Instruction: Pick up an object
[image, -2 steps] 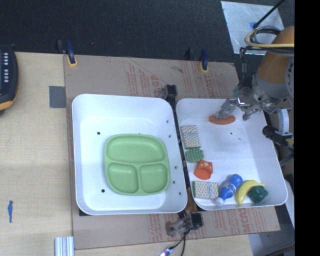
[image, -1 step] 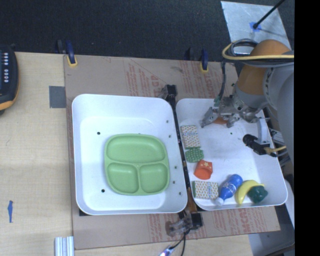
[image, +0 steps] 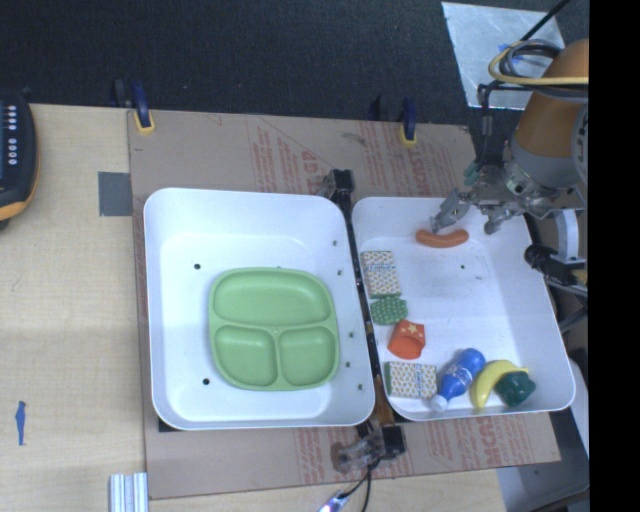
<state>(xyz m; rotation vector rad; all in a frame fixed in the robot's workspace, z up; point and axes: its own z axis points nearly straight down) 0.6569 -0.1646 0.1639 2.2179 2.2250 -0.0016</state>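
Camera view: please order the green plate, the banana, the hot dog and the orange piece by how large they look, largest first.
1. Green plate, clearly largest.
2. Banana and hot dog: they look about alike, so I do not rank them.
3. Orange piece, smallest, though not by much.

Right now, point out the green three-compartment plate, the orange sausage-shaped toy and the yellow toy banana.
Green three-compartment plastic plate (image: 272, 296): camera view, left bin, on the bare top compartment.
Orange sausage-shaped toy (image: 442, 238): camera view, right bin's far end, on its middle.
Yellow toy banana (image: 489, 380): camera view, right bin's near corner, on its curved body.
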